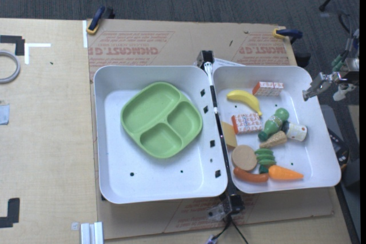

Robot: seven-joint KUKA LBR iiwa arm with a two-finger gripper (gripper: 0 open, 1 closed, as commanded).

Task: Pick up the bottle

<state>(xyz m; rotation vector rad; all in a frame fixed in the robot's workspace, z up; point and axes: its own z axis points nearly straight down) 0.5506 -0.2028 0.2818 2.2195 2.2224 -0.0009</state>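
The bottle (274, 124) is green and lies tilted in the middle of the right bin (323, 123), among other toy food. A white cup (296, 132) and an ice-cream cone (274, 140) touch its lower right side. My gripper (316, 88) hovers over the right bin's right rim, above and to the right of the bottle and well apart from it. Nothing shows in the gripper.
The right bin also holds a banana (246, 99), two small red-and-white cartons (267, 88) (246, 123), a brown disc (244, 158), a carrot (284, 174) and a sausage (250, 176). A green divided plate (162, 119) lies in the left bin (114, 168).
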